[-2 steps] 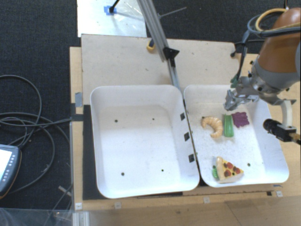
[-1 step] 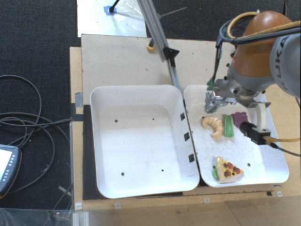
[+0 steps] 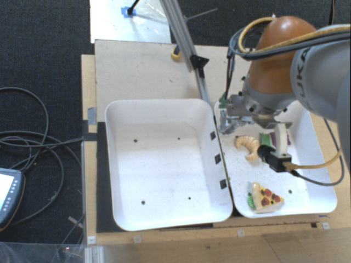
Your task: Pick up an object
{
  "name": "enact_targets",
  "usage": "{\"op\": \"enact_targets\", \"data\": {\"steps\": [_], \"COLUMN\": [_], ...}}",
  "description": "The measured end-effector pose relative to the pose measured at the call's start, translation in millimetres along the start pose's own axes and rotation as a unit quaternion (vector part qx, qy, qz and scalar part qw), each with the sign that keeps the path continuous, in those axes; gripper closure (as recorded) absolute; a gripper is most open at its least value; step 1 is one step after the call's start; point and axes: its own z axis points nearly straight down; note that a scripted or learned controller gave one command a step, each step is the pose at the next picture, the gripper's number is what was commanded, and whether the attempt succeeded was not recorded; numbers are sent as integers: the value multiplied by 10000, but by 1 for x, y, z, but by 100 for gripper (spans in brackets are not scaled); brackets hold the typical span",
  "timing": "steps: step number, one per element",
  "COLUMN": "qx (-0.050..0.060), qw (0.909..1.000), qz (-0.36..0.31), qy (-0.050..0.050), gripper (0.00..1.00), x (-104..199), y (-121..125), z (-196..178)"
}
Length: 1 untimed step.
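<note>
White bins (image 3: 159, 107) on pale wooden bench (image 3: 137, 70); black carpet (image 3: 44, 37), cables (image 3: 33, 141) left.

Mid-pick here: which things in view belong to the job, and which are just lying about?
Job: end effector, croissant, pizza slice, right bin.
Lying about: left bin, cables, tablet, pole.

On the grey link of my arm (image 3: 323, 75) I can read part of some dark lettering (image 3: 300, 72): the letters "UK", the rest lost round the curve. The small black tags (image 3: 218, 159) on my bin wall are too small to read.
</note>
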Motion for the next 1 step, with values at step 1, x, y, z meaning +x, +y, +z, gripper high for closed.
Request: {"op": "enact_targets", "data": {"steps": [1], "qx": [-2], "qw": [10000], "qz": [-6], "qy": [-2], "gripper": [100], "x": [56], "y": [12], "z": [14]}}
